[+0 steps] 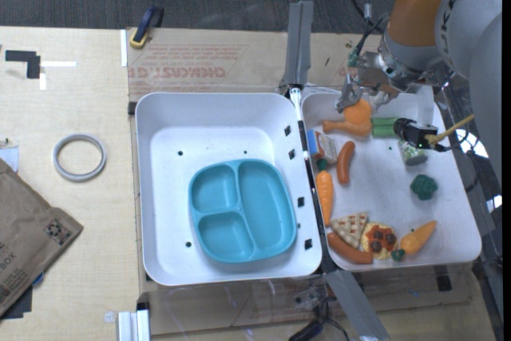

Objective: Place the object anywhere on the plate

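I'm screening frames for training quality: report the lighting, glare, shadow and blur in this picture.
Camera view: light is even and soft; the blue plate and left bin are sharp with faint shadows. The right bin floor looks slightly washed out by glare. The gripper over the orange toy is a little blurred, and the arm's upper part is soft.

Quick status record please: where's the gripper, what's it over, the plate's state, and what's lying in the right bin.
gripper: over the far end of the right bin, at an orange toy chicken drumstick
grip: cannot tell
plate: blue three-compartment plate, in the left bin, nothing on it
right bin items: sausage, carrot, waffle piece, pizza slice, broccoli, second carrot, hot dog
task: not yet done
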`<state>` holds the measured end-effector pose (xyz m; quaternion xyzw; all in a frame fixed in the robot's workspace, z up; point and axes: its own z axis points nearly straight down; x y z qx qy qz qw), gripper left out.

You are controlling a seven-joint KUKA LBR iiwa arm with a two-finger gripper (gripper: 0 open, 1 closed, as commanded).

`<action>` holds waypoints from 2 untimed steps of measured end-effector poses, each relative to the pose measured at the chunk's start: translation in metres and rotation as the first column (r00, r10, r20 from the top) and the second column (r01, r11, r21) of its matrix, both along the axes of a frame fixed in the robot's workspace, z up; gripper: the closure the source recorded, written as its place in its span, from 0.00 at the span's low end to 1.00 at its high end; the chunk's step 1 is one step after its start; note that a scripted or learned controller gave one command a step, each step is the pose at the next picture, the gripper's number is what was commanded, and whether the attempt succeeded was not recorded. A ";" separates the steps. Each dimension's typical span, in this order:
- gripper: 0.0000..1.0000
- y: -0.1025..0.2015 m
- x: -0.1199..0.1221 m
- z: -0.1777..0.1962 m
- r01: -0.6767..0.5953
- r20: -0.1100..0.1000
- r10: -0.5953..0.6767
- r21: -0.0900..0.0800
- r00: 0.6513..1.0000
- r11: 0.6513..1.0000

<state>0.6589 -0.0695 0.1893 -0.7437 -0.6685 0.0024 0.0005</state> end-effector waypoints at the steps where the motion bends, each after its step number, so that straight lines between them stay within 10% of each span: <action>1: 1.00 -0.025 -0.028 0.094 -0.020 0.001 0.020 0.000 1.000 1.000; 2: 1.00 0.057 -0.048 0.064 -0.123 -0.001 0.123 0.001 0.992 0.992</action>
